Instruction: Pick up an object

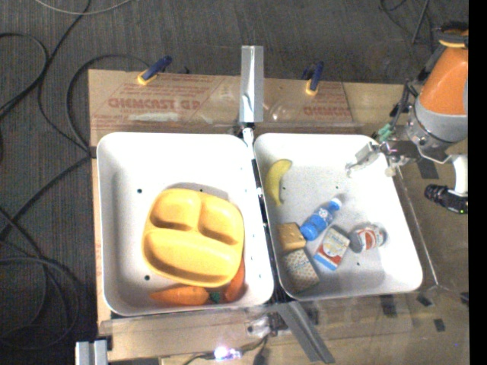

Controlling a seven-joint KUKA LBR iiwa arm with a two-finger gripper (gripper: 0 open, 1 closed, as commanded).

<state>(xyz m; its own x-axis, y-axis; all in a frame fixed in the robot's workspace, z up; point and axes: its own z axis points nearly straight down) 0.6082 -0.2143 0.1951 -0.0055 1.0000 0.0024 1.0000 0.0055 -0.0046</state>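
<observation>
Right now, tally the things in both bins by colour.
Yellow: 2, the upturned tray and the banana
Orange: 2, carrots
Blue: 1, the bottle
Tan: 2, blocks
Red and white: 2, the carton and the can
Total: 9

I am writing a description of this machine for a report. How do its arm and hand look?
The arm has a rounded orange band above a pale grey wrist section. The hand is small, metallic grey and thin, with a green spot near its base. A black part sits beside the wrist.

Grey arm point(445, 116) (orange band), slim metal gripper point(370, 157).
</observation>
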